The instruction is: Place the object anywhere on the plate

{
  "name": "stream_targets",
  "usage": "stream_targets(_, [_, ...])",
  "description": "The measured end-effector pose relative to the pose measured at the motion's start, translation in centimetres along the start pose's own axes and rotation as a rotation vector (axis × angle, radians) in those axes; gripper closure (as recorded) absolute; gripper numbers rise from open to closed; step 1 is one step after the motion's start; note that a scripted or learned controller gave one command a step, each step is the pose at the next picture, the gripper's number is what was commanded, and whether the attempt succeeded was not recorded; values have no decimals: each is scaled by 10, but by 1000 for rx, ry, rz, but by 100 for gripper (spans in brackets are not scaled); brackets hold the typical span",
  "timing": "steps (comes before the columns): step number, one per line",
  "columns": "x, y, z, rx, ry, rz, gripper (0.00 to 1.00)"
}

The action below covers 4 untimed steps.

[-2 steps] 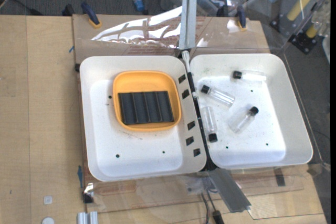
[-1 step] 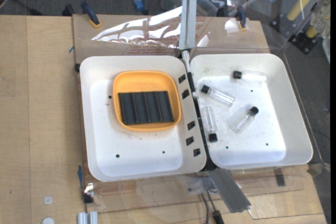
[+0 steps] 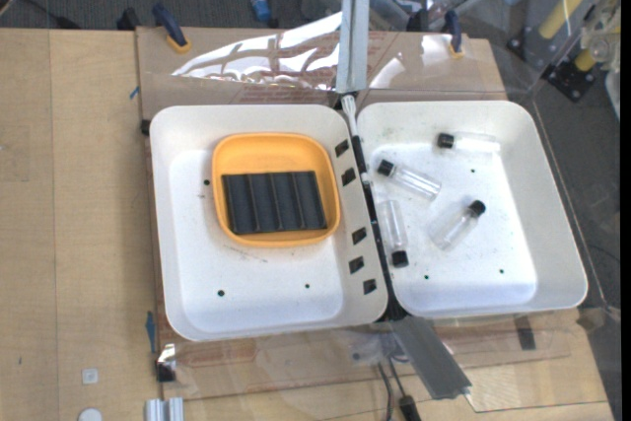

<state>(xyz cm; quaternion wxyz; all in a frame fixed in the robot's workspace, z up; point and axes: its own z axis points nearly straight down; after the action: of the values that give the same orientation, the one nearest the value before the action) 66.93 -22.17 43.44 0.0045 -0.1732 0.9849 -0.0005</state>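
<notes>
Hand state cannot be told. Four clear vials [image 3: 406, 179] lie loose in the right bin [image 3: 537, 212], well apart from the orange plate [image 3: 276, 149] in the left bin [image 3: 187, 251]. Smooth and round, a vial may slip or roll when pinched.

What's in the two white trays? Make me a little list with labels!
left bin: shallow white bin holding one plate
plate: orange rounded-square plate with a dark ridged rectangular insert lying on it
right bin: shallow white bin holding four vials
vials: four small clear tubes with black caps, at and, all lying on their sides
on plate so far: no vial
divider: row of small black tabs between the bins
</notes>
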Motion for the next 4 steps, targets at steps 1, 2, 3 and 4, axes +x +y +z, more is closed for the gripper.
stream_targets(1, [0,0,0,-1,-1,-299,100])
stream_targets(2, [0,0,0,-1,-1,-557,100])
stream_targets(3, [0,0,0,-3,-2,-852,100])
stream_targets(4, [1,-1,1,-4,-3,-1188,100])
